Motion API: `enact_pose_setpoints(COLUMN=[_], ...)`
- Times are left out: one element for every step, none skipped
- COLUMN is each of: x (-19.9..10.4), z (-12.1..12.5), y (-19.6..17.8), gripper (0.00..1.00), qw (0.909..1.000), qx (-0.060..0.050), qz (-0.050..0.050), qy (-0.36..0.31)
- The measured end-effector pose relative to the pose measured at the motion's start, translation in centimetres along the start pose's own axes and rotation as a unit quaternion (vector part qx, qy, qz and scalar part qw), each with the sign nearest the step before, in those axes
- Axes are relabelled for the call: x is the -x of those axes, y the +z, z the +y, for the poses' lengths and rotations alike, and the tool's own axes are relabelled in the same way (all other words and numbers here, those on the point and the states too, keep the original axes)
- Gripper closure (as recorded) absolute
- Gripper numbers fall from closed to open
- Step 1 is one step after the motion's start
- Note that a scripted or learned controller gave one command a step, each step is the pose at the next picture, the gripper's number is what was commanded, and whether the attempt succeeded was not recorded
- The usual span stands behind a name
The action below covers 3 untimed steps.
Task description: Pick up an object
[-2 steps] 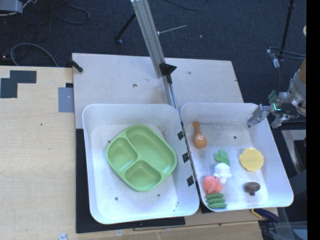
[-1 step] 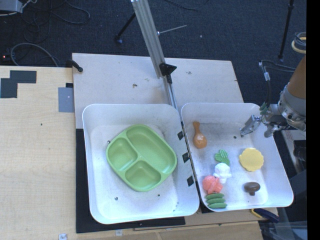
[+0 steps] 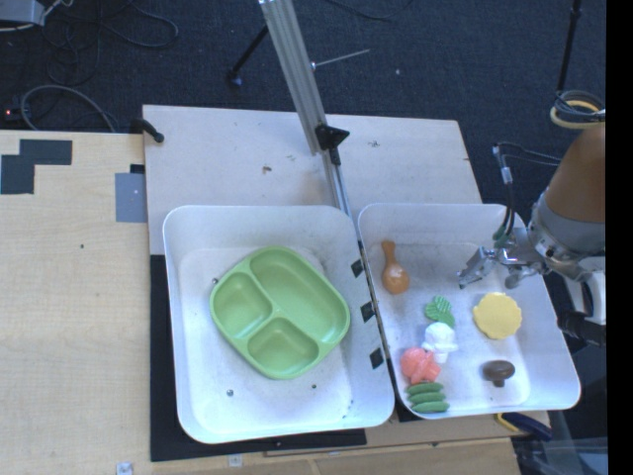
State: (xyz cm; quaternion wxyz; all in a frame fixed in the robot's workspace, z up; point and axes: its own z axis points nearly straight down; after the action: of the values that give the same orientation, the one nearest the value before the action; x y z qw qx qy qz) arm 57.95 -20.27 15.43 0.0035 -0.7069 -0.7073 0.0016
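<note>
No legible labels; gripper (image 3: 492, 266) above yellow disc (image 3: 497, 316), right bin (image 3: 559, 384).

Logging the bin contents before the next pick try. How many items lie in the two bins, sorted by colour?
Green: 3, the divided plate, leafy piece, bean pods
Orange: 1, pear-shaped piece
Yellow: 1, round piece
White: 1, small piece
Pink-red: 1, lumpy piece
Brown: 1, mushroom
Total: 8

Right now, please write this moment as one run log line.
task: pick up object | gripper: open, in right bin, holding nothing | nearest: yellow disc | left bin: green tray | status: not yet grasped
</note>
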Motion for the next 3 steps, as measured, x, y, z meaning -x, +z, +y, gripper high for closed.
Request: enact_pose_setpoints(x=[-0.2, 0.0, 0.3], z=[0.2, 0.3, 0.3], y=[4.4, 3.1, -3.3], gripper=[0.00, 1.00, 1.00], qw=[1.0000, 1.0000, 1.0000], qx=[0.000, 0.002, 0.006], qz=[0.000, -0.001, -0.002], qy=[0.001, 0.002, 0.000])
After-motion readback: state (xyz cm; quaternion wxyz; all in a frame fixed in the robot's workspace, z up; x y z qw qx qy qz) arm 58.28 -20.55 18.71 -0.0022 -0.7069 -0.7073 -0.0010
